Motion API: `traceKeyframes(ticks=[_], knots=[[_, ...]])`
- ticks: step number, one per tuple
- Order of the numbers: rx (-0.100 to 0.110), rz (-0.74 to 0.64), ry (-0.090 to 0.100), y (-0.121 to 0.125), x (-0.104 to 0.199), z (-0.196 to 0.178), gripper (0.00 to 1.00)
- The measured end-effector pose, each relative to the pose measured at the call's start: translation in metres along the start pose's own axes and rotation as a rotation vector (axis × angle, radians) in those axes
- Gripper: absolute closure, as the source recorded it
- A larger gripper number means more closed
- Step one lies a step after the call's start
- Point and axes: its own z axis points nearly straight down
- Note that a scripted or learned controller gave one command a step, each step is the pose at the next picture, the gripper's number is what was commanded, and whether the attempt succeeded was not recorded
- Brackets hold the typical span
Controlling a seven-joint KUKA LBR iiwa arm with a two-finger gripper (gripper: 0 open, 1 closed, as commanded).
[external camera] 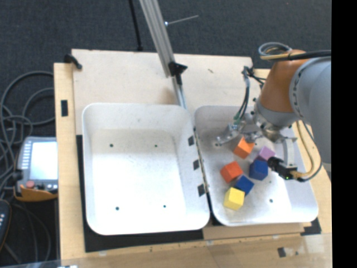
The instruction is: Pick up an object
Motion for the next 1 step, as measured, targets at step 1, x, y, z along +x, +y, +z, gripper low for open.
traceKeyframes(ticks=[1], knots=[[-0.002, -0.001, 0.0, -0.0029, 0.0082, 0.0006, 0.0]])
